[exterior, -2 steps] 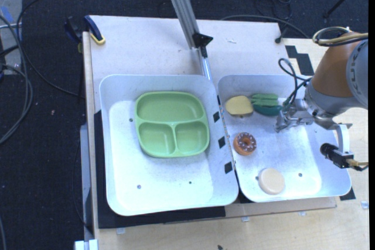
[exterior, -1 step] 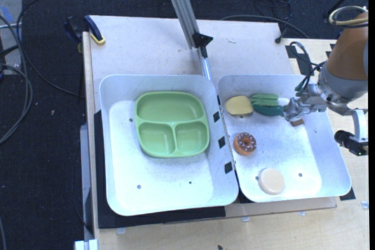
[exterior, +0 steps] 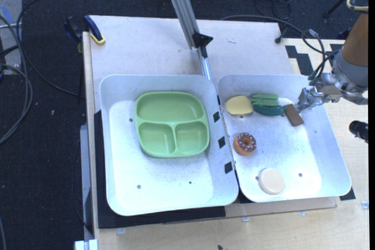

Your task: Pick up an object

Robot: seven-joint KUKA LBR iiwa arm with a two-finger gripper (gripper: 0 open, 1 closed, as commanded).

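Observation:
The right bin [exterior: 328, 152] holds several small objects. A yellow rounded piece [exterior: 238, 105] lies at its back left, with a dark green vegetable-like toy [exterior: 266, 105] beside it. To the right of them lies a small brown block [exterior: 294, 117]. A sprinkled donut [exterior: 245, 143] sits near the bin's left wall, and a cream round piece [exterior: 272, 181] lies near the front. My gripper [exterior: 307, 100] hangs low over the back right of this bin, just above and to the right of the brown block. Whether it touches the block is unclear.
The left bin [exterior: 117, 184] holds a green divided plate [exterior: 172, 123]. A slanted metal pole [exterior: 183, 3] rises from the back between the bins. The grey and orange arm [exterior: 351, 61] enters from the right edge. Cables lie on the dark floor around the bench.

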